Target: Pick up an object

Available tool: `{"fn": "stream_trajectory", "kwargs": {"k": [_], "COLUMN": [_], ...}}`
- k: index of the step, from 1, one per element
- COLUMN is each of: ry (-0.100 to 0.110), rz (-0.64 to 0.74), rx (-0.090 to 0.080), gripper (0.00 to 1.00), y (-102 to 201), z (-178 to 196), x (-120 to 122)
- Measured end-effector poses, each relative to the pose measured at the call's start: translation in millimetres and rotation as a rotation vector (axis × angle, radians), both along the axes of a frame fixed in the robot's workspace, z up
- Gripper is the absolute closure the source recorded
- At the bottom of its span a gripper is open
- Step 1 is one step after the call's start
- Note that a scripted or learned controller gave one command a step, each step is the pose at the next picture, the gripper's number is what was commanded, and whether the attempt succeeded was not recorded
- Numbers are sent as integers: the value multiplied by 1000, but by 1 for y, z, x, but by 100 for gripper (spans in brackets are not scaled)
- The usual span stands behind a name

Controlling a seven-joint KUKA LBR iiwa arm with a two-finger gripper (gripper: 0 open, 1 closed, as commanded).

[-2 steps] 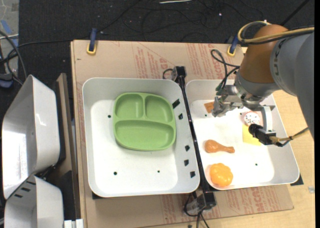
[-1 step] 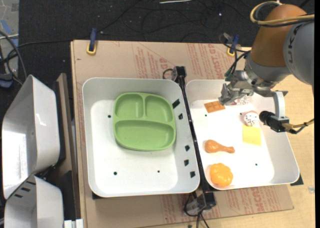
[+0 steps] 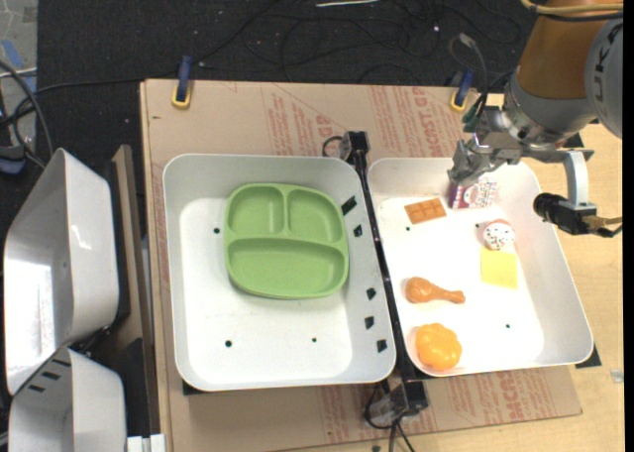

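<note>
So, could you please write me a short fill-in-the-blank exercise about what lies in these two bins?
1. The green divided plastic plate lies in the ____ white bin.
2. The flat yellow square lies in the ____ white bin.
3. The green plate has ____ compartments.
4. The claw hovers at the right bin's ____ edge, near a small pink-and-white packet.

Missing words: left; right; three; far

Divided plate (image 3: 286, 241) in left bin (image 3: 188, 272); about six small items, perhaps food, in right bin (image 3: 555, 316).
</note>
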State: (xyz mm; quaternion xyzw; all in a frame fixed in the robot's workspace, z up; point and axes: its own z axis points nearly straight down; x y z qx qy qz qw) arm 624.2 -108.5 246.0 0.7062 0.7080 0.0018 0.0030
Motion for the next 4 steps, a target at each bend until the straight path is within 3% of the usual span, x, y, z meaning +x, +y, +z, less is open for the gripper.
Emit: {"fn": "stream_trajectory", "kwargs": {"k": [1,2,4], "ry": [2,8,5], "rz": [0,6,6], "rx": [1,3,3], "gripper": [100,100,100], "y": [0,56,163], "z": [23,6,12], "x": [1,11,21]}}
